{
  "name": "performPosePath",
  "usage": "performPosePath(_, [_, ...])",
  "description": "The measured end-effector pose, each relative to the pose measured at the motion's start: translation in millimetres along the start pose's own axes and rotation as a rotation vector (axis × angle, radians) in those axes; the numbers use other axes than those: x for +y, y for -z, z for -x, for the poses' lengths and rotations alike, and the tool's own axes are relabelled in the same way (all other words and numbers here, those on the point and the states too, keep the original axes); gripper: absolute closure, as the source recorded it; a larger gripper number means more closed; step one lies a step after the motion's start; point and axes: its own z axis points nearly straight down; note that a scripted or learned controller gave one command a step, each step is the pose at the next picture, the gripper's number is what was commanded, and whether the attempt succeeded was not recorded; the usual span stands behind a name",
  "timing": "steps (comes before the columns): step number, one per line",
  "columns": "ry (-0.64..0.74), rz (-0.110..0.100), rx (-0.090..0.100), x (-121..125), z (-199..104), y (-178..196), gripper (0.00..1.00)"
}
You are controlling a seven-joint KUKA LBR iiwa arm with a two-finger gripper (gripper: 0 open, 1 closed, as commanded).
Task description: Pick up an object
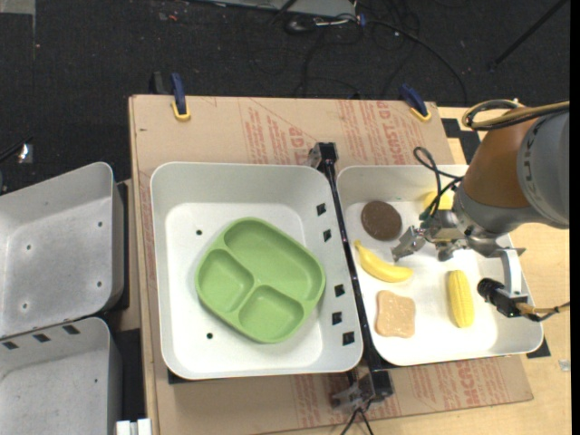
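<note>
**Gripper low over the right bin's food**

Over the right bin (521, 338), the gripper (426, 239) hangs low, just right of the brown round patty (381, 219). Its fingers appear slightly spread with nothing between them, though shadow and cabling blur that part. A banana (382, 265) lies just below the patty, a tan slice of toast (396, 314) further below, and a corn cob (459, 298) down to the patty's right. Well to the patty's left, a green divided plate (260, 280) sits in the left bin (172, 333).
</note>
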Motion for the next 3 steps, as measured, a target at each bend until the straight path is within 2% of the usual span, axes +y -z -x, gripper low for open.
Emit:
performPosePath(1, [0.0, 0.002, -0.001, 0, 0, 12, 1.0])
performPosePath(2, [0.001, 0.008, -0.002, -3, 2, 74, 1.0])
performPosePath(3, [0.003, 0.008, -0.002, -2, 2, 122, 1.0])
